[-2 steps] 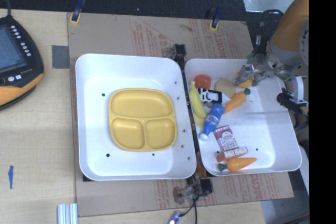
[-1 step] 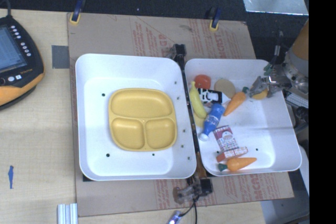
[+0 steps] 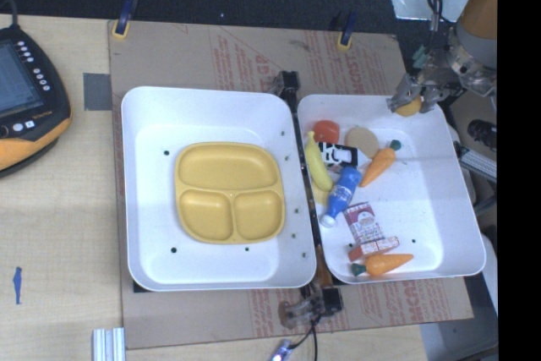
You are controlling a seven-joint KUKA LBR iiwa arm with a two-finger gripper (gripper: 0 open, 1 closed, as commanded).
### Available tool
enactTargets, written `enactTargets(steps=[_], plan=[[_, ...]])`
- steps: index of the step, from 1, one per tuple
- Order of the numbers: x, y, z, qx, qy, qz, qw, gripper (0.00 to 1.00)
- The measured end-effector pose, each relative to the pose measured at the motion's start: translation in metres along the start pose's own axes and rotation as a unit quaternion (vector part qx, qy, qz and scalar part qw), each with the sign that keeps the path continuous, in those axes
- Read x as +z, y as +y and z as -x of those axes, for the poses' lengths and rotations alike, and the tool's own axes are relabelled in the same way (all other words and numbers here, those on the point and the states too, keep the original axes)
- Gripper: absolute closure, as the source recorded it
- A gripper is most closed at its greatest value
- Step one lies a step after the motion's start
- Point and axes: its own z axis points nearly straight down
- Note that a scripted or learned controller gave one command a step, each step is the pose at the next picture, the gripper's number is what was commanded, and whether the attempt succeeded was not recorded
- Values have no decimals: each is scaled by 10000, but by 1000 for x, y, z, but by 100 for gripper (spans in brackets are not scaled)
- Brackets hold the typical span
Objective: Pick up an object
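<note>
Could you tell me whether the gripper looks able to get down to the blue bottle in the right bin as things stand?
Probably yes. The blue bottle lies exposed on top, uncovered, though the banana and carrot crowd its sides. The gripper hovers over the bin's far corner, seemingly with something yellow between its fingers.

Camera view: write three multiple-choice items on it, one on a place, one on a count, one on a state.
1. Where does the yellow divided plate lie?
A. in the left bin
B. among the toys
C. on the bare bench

2. How many orange carrots are in the right bin?
A. one
B. two
C. four

3. How does the blue bottle rest?
A. standing upright
B. lying on its side
C. standing on its cap

Key: 1 A, the plate sits in the middle of the left bin; 2 B, one carrot lies near the bin's middle and one at its near edge; 3 B, its whole length lies along the bin floor.
</note>
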Motion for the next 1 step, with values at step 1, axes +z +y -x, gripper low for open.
enactTargets(steps=[1], plan=[[-39,8,-49,0,2,-3,10000,100]])
